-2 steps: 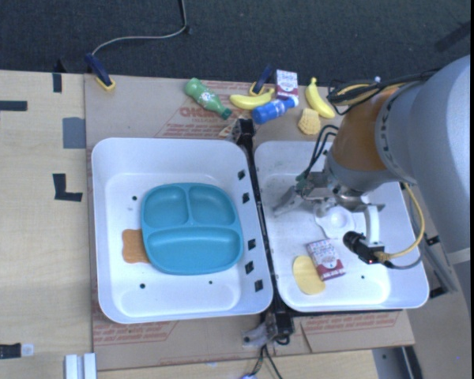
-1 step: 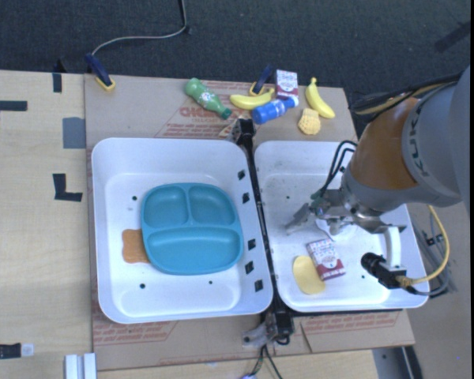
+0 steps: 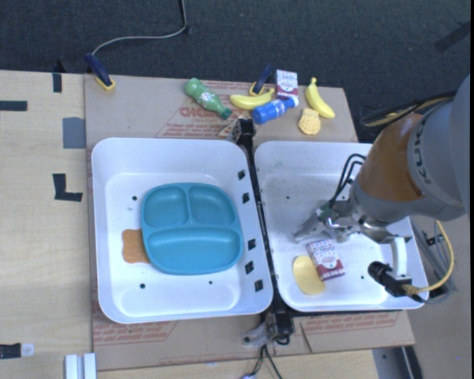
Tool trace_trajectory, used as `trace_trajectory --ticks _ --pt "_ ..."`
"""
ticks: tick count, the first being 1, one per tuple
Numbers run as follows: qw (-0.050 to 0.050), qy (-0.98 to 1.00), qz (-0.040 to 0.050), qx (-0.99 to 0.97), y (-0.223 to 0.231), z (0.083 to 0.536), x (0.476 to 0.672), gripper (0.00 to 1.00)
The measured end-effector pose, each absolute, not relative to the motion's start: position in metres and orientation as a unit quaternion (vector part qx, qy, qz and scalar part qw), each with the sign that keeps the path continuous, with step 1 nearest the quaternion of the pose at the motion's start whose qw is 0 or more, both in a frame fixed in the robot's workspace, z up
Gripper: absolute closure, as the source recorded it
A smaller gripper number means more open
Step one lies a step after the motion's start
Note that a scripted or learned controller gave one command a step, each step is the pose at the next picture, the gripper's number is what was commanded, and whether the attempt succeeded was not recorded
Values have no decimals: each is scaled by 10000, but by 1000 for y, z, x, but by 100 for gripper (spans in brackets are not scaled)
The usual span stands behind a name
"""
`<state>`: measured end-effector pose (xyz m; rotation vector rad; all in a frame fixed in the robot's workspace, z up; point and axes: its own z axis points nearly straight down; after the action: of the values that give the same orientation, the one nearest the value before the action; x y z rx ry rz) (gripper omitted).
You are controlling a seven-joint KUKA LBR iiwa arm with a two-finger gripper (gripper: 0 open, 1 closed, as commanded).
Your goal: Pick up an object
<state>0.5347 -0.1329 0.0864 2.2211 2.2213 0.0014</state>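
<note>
In the right bin a small red and white carton lies near the front, with a flat yellow piece touching its left side. My gripper hangs just behind the carton, pointing down and left, open, with nothing between its fingers. The grey arm with its orange band reaches in from the right over the bin's right half.
The left bin holds a blue divided plate with an orange piece tucked under its left edge. Behind the bins lie a green bottle, two bananas, a blue bottle and another carton.
</note>
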Motion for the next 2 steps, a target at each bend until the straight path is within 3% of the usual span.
trace_trajectory --ticks 1,2 --pt "24 7070 9 7072 -137 86 485 0" --pt "32 7066 10 7076 -138 96 486 100"
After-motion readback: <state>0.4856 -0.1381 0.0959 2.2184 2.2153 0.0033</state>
